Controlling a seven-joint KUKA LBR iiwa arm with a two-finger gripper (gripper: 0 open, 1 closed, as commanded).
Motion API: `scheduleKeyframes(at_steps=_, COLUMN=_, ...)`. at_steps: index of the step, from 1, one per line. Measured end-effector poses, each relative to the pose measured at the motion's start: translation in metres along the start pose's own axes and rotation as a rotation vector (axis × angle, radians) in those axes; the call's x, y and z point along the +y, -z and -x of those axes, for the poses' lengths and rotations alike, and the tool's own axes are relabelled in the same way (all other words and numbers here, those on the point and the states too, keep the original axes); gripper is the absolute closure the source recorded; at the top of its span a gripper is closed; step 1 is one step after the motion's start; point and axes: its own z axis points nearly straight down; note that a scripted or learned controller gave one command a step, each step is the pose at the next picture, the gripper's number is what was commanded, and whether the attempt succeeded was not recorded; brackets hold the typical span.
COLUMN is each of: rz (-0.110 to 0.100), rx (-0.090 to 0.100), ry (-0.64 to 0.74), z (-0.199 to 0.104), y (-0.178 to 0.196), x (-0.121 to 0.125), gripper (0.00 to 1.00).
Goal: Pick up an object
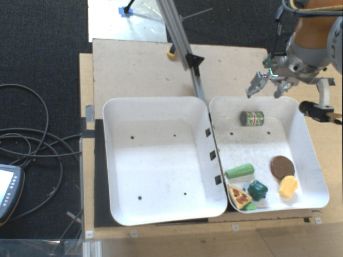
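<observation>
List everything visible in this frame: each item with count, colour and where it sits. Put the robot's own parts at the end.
bins: 2, white, side by side on the bench
can: 1, green and grey, lying on its side, far end of the right bin
green cylinder: 1, green, right bin, near the divider
brown disc: 1, brown, right bin, near right side
yellow piece: 1, yellow, just in front of the brown disc
green pepper toy: 1, dark green, near edge of the right bin
pizza slice toy: 1, yellow and red, near left corner of the right bin
cables: black, floor at left
arm: 1, grey and orange, upper right
hand: 1, open, above the right bin's far edge, holding nothing
</observation>
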Motion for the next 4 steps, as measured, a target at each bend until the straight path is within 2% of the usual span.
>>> scheduleKeyframes(at_steps=1, rz=0.004, rx=-0.001, ry=0.001, z=0.0, y=0.003, x=0.001, gripper=0.0)
scheduleKeyframes(at_steps=2, rz=-0.001, rx=-0.001, ry=-0.004, z=0.002, y=-0.058, x=-0.005, gripper=0.0)
scheduleKeyframes(at_steps=3, rz=-0.001, rx=0.0, ry=-0.003, z=0.001, y=-0.119, x=-0.001, gripper=0.0)
scheduleKeyframes(at_steps=4, rz=0.022, rx=-0.006, ry=-0.003, z=0.003, y=-0.136, x=0.005, gripper=0.0)
